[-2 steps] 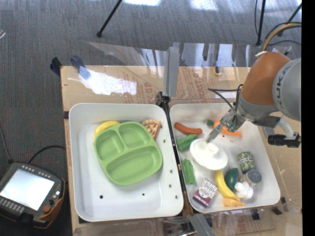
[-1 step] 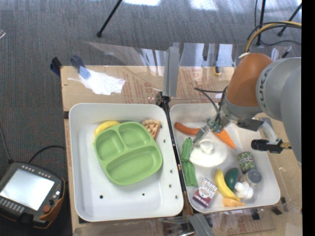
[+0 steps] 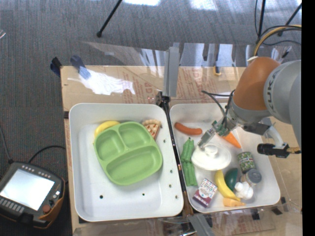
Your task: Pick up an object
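The arm (image 3: 268, 95) reaches in from the right and bends down over the right bin (image 3: 273, 191), so that the gripper (image 3: 210, 137) hangs low over the bin's middle, just above the white lid (image 3: 211, 157) and right of the green pods (image 3: 187, 151). Its fingers look like a thin pale wedge pointing down-left; whether they stand apart or together cannot be told at this slant, and nothing shows between them, so I judge no object held yet. The task's things crowd the right bin: a sausage (image 3: 188, 129) near the back wall, a carrot (image 3: 232, 139) touching the wrist side of the gripper, a can (image 3: 246, 160) to the right, a banana (image 3: 224, 185), a dark green fruit (image 3: 232, 177), a small carton (image 3: 205, 191) at the front, and a white knobbly piece (image 3: 243, 190). The crowding probably explains the steep, narrow approach: the fingers need a gap to slip into, and the space between pods and lid is one. The left bin (image 3: 81, 181) holds a green tray (image 3: 129, 152) that covers most of a second banana (image 3: 104, 126) and a pizza slice (image 3: 152, 128), well apart from the gripper. The nearest candidates seem to be the lid or the pods.
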Motion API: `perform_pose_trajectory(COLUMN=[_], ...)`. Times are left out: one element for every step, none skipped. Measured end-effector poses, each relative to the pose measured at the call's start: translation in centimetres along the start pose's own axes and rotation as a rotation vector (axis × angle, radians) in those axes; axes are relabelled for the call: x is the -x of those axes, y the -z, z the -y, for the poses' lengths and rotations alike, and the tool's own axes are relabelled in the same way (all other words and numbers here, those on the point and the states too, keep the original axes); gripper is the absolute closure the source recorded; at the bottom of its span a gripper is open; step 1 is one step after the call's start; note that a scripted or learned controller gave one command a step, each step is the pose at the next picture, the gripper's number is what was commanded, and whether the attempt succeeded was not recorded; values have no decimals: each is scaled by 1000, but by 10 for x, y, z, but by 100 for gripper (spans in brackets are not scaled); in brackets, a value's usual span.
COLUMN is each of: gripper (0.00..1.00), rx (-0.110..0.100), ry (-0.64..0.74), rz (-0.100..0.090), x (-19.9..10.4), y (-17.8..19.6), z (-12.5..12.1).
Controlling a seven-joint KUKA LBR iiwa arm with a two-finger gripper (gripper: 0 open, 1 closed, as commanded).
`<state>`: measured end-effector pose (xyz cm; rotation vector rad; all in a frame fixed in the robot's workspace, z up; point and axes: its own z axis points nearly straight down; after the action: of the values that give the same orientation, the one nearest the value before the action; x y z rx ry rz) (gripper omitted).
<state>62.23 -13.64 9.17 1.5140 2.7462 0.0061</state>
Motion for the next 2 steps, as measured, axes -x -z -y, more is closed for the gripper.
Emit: perform_pose_trajectory(gripper=[0,100], rx=[-1,4], ry=[-192,-187], rz=[2,3], x=[-26,-26], y=[0,12], z=[-30,-33])
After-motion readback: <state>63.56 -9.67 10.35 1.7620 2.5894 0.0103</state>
